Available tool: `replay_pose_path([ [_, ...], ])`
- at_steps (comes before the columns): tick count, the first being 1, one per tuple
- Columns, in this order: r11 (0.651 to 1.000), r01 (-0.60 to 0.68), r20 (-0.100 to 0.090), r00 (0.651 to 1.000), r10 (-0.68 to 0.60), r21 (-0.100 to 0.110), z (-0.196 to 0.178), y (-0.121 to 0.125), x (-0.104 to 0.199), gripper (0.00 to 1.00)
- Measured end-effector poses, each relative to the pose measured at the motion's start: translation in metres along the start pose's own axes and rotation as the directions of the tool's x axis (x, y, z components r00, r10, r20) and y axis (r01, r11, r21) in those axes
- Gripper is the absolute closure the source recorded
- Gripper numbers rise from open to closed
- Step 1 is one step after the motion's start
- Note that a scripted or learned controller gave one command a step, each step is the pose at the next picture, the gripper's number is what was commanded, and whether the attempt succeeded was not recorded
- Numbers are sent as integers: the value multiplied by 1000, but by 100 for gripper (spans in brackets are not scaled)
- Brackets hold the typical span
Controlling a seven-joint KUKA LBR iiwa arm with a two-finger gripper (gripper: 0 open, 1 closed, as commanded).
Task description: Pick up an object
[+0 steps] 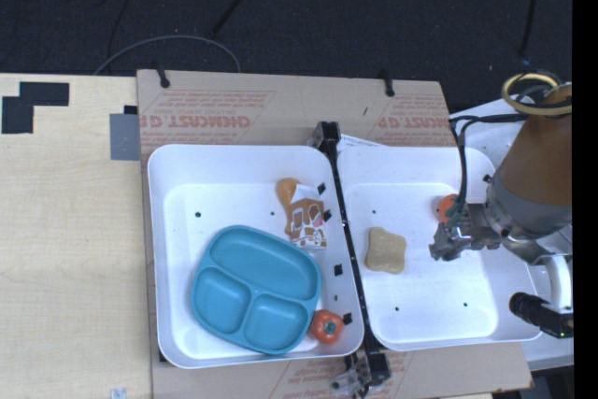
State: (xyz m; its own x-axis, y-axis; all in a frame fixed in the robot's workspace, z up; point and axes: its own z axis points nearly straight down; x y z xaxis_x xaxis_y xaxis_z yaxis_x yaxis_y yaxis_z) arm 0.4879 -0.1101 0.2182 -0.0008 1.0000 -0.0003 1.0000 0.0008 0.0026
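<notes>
In the right bin (467,318) lies a tan, flat, lumpy piece (385,250) near the left wall. A small orange object (447,205) sits by the bin's right side, partly hidden by the arm. My gripper (448,243) hangs over the right half of this bin, just below the orange object and a short way to the right of the tan piece. Nothing shows between its tips.
The left bin (173,201) holds a blue divided plate (254,289), a brown-and-white patterned packet (306,224) with an orange-brown piece (287,192) behind it, and a red-orange round fruit (326,326) at the front right corner. A black divider (342,229) runs between the bins.
</notes>
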Motion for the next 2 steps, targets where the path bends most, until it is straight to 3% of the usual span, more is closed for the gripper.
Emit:
replay_pose_path([
  [1,1000,0,0,1000,0,3,-16,1,-1,100],
  [2,1000,3,-2,1000,-3,5,-7,20,40,100],
])
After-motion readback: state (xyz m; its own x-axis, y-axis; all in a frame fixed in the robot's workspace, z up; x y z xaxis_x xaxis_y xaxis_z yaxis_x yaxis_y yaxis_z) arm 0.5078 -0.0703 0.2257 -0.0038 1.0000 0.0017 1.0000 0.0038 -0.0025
